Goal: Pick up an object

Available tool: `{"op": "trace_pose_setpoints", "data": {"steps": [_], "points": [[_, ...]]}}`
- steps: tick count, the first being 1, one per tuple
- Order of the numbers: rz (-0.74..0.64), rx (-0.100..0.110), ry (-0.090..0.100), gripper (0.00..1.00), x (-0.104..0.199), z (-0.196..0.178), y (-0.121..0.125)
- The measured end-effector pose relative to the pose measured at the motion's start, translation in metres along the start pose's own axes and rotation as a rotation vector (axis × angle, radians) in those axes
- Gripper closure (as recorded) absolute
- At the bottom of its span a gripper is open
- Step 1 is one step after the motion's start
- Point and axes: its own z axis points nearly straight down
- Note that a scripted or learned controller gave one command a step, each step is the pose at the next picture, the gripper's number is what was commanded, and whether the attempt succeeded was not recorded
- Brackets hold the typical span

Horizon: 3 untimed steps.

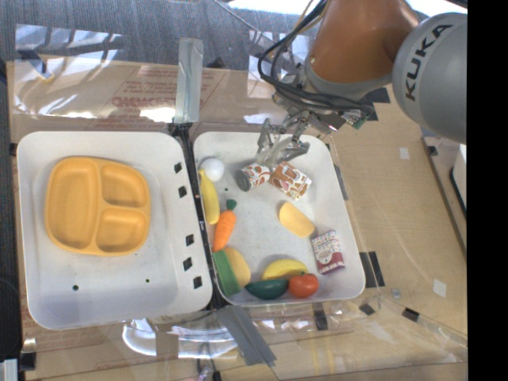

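Camera view: gripper (279,147), how wide I cannot tell, hangs over the small red-and-white patterned can (255,175) in the right white bin (337,205).

We are seeing a grey arm (435,74) bearing black "KUKA" lettering, a rounded orange band (357,26) showing above the wrist, black cables (287,42) looping beside it, and a metal gripper (281,146) gleaming with thin silvery fingers.

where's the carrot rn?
The carrot lies in the right bin, near its left wall, just below the banana and above the corn cob.
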Motion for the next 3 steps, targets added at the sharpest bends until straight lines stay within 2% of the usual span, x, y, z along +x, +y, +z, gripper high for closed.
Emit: {"op": "trace_pose_setpoints", "data": {"steps": [1, 2, 3], "points": [[-0.275, 0.001, 0.001, 1.0, 0.061, 0.0, -0.045], [-0.677, -0.013, 0.001, 1.0, 0.092, 0.078, -0.018], [-1.294, -0.006, -0.003, 1.0, 0.089, 0.11, -0.027]]}}
